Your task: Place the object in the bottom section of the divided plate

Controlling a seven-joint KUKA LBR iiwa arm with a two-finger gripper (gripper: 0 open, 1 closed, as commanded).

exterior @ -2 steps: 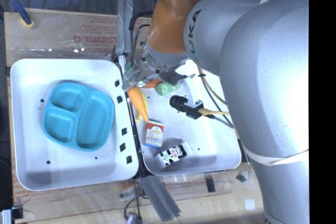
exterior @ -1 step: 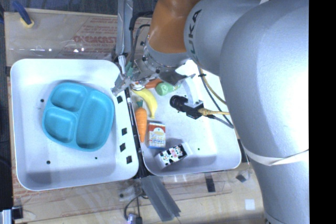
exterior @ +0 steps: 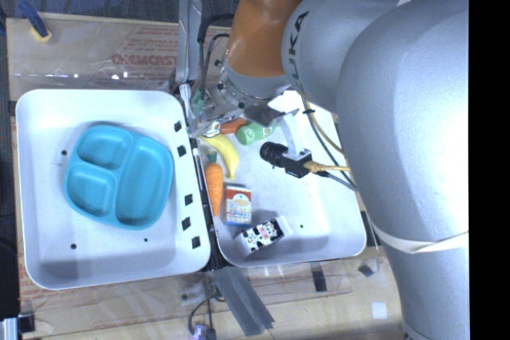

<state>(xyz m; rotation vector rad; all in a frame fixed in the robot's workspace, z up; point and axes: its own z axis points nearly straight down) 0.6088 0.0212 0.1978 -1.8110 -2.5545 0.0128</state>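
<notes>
The gripper (exterior: 209, 109) is down among crowded items at the right bin's (exterior: 335, 239) top-left corner; I cannot tell its state. It could snag the banana (exterior: 224, 152) or carrot (exterior: 214, 183) together. The blue plate (exterior: 119, 175) waits in the left bin (exterior: 44, 267)

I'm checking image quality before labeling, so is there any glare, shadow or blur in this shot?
Camera view: the arm looms large and soft-edged, shading the right bin beneath; the blue plate looks slightly blurred; faint glare streaks the clear sheet above the left bin.
</notes>
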